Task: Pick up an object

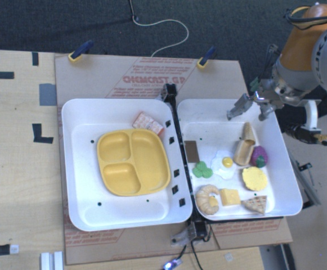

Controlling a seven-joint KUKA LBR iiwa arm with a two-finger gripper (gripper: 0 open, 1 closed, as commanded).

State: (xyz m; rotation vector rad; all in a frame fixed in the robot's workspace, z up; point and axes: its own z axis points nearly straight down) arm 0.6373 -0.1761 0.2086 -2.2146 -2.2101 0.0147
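Currently two white bins side by side on cardboard. Left bin (76,167) holding a yellow divided plate (133,162) near its middle, with a pinkish wafer-like block (147,122) just beyond the plate's far edge. Right bin (281,167) holding the pickable clutter, bunched toward the near and right part: croissant (207,199), cheese cube (229,197), bread wedge (255,205), yellow round slice (254,179), fried egg (225,165), green broccoli piece (202,170), brown rectangle (191,151), purple piece (259,156), tan baguette-like piece (245,145). Probably sorted so by design: plate alone on one side, candidates for grasping on the other, within easy reach of the arm entering from the right.

Gripper (252,107) poised over the far right corner of the right bin, above the rim zone, apart from every item. Two fingers splayed wide, one finger (237,108) angled toward bin centre, the other toward the right wall. Nothing between them; released, grasping nothing. Height above the bin floor hard to judge from this slanted view, possibly well clear.

Nearest candidate: baguette-like piece, just below the gripper in view, touching or abutting the purple piece. No object picked yet; approach stage, by judgement.
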